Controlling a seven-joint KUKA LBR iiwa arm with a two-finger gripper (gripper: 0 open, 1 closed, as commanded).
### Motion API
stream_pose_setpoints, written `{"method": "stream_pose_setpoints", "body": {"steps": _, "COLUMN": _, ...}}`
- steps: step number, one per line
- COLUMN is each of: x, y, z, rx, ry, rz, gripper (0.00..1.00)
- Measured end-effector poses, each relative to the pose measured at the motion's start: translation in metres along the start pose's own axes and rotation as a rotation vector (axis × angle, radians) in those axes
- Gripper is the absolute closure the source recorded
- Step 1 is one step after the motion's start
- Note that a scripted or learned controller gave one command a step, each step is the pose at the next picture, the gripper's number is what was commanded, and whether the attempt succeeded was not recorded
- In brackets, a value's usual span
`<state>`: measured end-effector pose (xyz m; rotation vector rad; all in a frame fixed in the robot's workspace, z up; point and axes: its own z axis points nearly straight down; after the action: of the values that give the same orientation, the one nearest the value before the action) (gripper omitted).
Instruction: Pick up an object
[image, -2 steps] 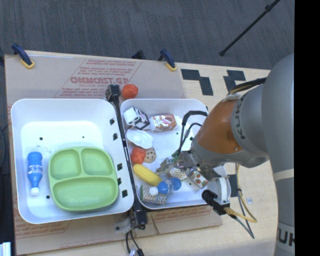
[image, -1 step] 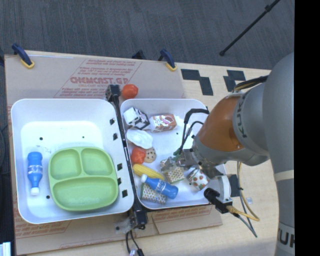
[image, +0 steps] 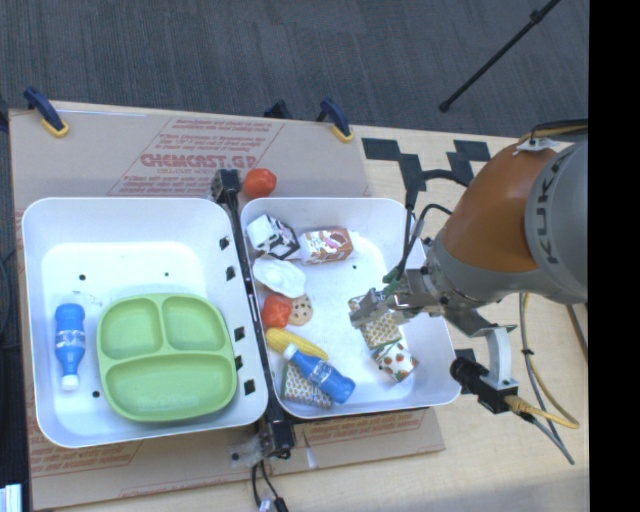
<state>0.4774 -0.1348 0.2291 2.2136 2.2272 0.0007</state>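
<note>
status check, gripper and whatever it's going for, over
Gripper low in right bin, over checkered packet. Grasp unconfirmed. Strawberry-print carton crowds close beside it.

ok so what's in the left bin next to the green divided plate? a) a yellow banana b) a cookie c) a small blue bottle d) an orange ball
c: a small blue bottle lies in the left bin, just left of the green divided plate.

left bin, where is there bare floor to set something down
Bare floor in the left bin lies along its far side, above the green tray, and in a narrow strip between the tray and the blue bottle. The right bin is crowded.
</note>
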Motion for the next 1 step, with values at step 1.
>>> {"method": "stream_pose_setpoints", "body": {"steps": 1, "x": 0.0002, "y": 0.0009, "z": -0.0097, "rx": 0.0, "ry": 0.0, "rz": -0.005, "gripper": 1.0}}
